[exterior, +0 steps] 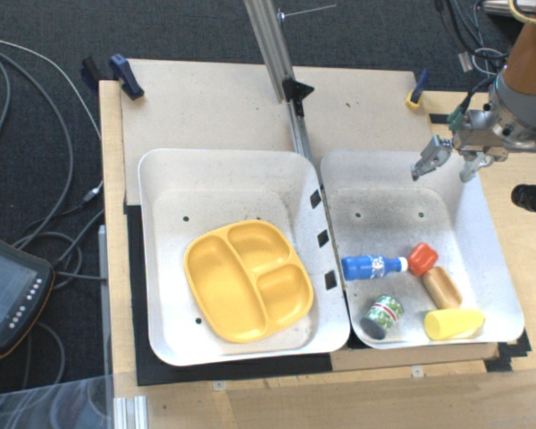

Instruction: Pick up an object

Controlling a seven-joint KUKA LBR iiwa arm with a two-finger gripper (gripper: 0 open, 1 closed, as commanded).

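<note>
At the far left, off the tabletop [205,96], a black handheld pendant [9,293] lies on the dark floor among loose cables. The tabletop carries two shallow white bins side by side. The left bin [161,186] holds a yellow divided plate [248,280], lying flat toward the bin's near half, with three compartments facing up. A slanted metal pole [272,43] rises from the seam between the bins at their far edge.

The right bin [375,177] holds its things gathered in the near half. A blue and white bottle [372,265] lies on its side near the dividing wall, its white neck pointing right toward a red round piece [422,258] just beside it. A brown cylinder [440,286] lies touching the red piece and slants down toward a yellow block [454,323] at the near right corner. A small green and white can [383,315] lies left of the yellow block.

The gripper [449,164] hangs above the far right corner of the right bin, well apart from every object. Its two fingers [429,159] are spread apart and hold nothing.
</note>
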